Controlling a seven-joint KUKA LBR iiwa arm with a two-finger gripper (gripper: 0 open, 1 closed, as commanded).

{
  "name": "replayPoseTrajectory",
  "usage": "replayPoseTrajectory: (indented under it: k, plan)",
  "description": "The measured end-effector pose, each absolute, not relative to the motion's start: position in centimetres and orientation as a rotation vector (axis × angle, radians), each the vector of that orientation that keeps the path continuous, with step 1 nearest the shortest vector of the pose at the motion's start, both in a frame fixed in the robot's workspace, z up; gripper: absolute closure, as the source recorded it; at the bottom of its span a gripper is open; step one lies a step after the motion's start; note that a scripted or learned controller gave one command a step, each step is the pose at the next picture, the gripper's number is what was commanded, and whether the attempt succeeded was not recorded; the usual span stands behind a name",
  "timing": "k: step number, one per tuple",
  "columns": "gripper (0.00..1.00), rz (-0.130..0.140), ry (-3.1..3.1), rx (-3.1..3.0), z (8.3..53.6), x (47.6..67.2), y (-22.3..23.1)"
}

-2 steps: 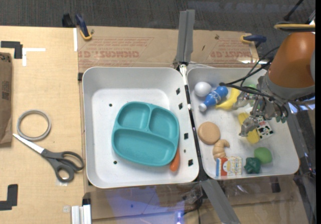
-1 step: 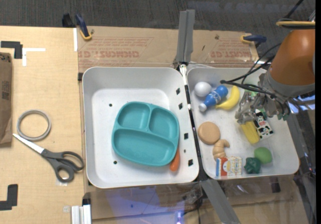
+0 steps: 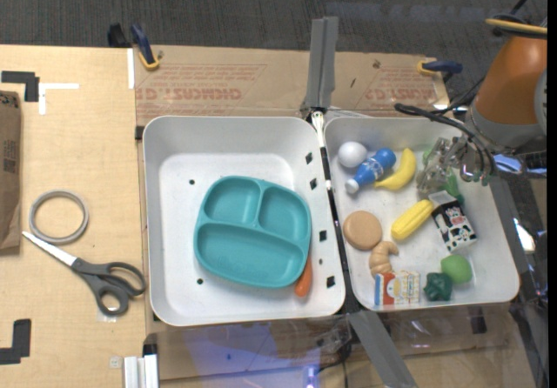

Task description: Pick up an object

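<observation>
Camera view looks down on my two white bins, and I will place everything against the right bin [image 3: 509, 269], since that is where I am working. My gripper [image 3: 441, 170] hangs over the upper right part of that bin, metal parts down among the objects; whether it is wide or narrow I cannot tell, and I see nothing clearly caught in it.

Just below my gripper, inside the right bin, lie a yellow corn cob [image 3: 412, 219] and a black and white carton [image 3: 453, 227], side by side. Toward the bin's upper left are a white ball [image 3: 352, 153], a blue bottle [image 3: 371, 168] and a banana [image 3: 398, 170], close together. Lower on the bin's left side sit a round tan cookie [image 3: 362, 229] and a croissant [image 3: 381, 255]. Along its lower edge are a small juice box [image 3: 397, 289], a dark green broccoli piece [image 3: 438, 287] and a green apple [image 3: 456, 269].

Left of the right bin, the left bin [image 3: 165, 204] holds a teal divided plate [image 3: 253, 231], with an orange carrot [image 3: 303, 280] touching the plate's lower right rim.

Well to the left of both bins, on the wooden bench top, rest a tape roll [image 3: 58, 216] and grey scissors [image 3: 96, 276].
</observation>
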State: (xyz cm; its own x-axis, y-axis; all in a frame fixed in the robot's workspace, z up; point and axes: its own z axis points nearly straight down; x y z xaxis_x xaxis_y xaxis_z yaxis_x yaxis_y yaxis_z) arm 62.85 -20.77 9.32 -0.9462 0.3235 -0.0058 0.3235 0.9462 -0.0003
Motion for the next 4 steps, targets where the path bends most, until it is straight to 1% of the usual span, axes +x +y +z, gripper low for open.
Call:
replayPoseTrajectory:
  k: [1,2,3,4]
  plan:
    - [0.00,-0.002,3.094,0.514,9.3,62.9,-20.8]
    - [1.00,-0.004,3.088,0.509,10.4,63.0,-20.7]
    - [1.00,-0.001,3.058,0.695,26.2,61.8,-18.1]
    - [1.00,0.000,3.077,0.623,26.4,53.7,-12.4]
